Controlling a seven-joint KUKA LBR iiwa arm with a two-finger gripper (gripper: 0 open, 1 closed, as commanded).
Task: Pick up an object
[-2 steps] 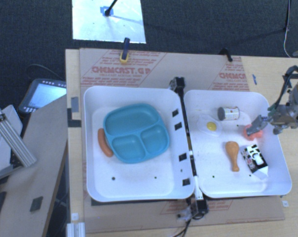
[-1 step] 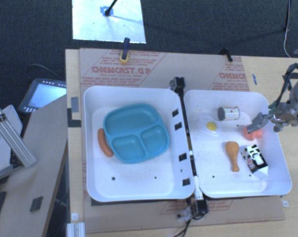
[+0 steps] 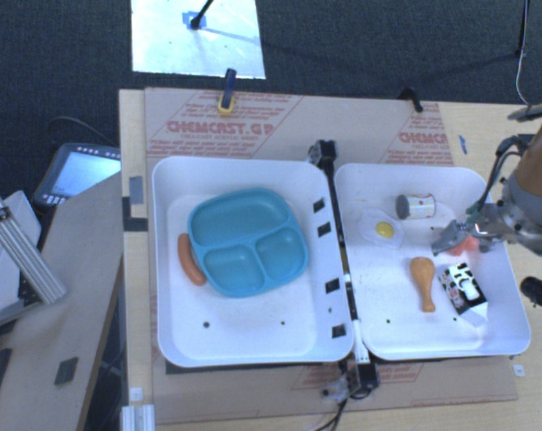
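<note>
Bench with two white bins; drumstick (image 3: 423, 282) just below gripper (image 3: 459, 237). Light, rigid, smooth: take hold across narrow shank. Jaws state: cannot tell.

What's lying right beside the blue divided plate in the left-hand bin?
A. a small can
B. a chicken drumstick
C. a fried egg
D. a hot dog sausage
D: an orange sausage lies along the left rim of the blue divided plate in the left bin; the egg, drumstick and can are in the other bin.
</note>
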